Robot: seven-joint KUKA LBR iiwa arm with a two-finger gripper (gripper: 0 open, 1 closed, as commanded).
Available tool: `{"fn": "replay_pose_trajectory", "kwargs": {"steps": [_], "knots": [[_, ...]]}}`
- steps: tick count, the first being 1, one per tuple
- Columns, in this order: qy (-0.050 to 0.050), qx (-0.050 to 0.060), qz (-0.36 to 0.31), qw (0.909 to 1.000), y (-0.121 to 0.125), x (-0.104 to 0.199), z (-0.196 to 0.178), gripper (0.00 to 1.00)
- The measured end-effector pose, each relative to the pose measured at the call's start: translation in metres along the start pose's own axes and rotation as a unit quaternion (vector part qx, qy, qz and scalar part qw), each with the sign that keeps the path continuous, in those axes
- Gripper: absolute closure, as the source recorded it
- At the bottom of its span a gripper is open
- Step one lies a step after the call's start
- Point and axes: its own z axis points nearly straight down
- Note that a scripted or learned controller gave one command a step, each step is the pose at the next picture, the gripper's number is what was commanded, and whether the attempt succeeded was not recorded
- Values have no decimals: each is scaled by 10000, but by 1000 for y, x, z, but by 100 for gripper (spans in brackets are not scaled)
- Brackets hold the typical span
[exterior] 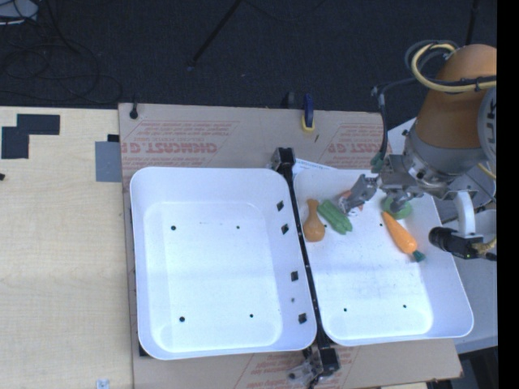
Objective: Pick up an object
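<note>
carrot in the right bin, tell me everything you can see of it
The carrot is a small orange toy, plastic by its look, with a smooth tapered body and a dark green stub at its lower right end. It lies flat on the floor of the right bin, slanting from upper left to lower right, near the bin's right wall. Its upper end is next to the gripper; whether they touch cannot be told. It is apart from the green piece.

Robotics lab: bench (65, 250) with bins (154, 186), cables (49, 23)
</note>
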Motion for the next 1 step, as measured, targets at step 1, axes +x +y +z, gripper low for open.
{"fn": "replay_pose_trajectory", "kwargs": {"steps": [1], "knots": [[-19,21,50,10000,-58,-107,36,0]]}}
